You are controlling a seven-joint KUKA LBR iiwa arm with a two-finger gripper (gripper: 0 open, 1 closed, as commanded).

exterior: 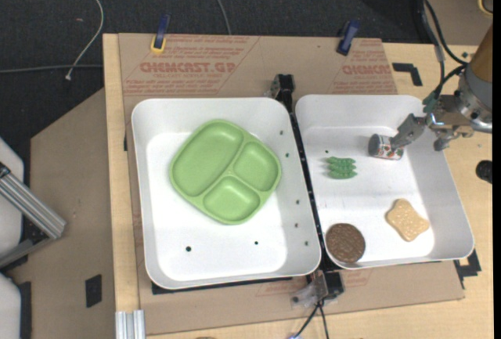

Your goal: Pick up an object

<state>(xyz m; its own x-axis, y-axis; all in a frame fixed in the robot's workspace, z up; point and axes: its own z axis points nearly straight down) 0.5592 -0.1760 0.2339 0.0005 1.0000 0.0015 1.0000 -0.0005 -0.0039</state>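
Observation:
The right bin (438, 173) holds a small grey and red can (381, 147) lying on its side, a green leafy toy (341, 167), a tan biscuit-shaped piece (407, 220) and a round brown cookie (345, 242). My gripper (419, 141) hangs over the bin's upper right part, open. Its left fingertip (399, 142) sits right beside the can on the can's right. Nothing lies between the fingers.
The left bin (156, 236) holds a green three-compartment plate (225, 171). A black divider (304, 181) runs between the two bins. Cardboard surrounds the bins, with blue clamps (161, 30) at its far edge.

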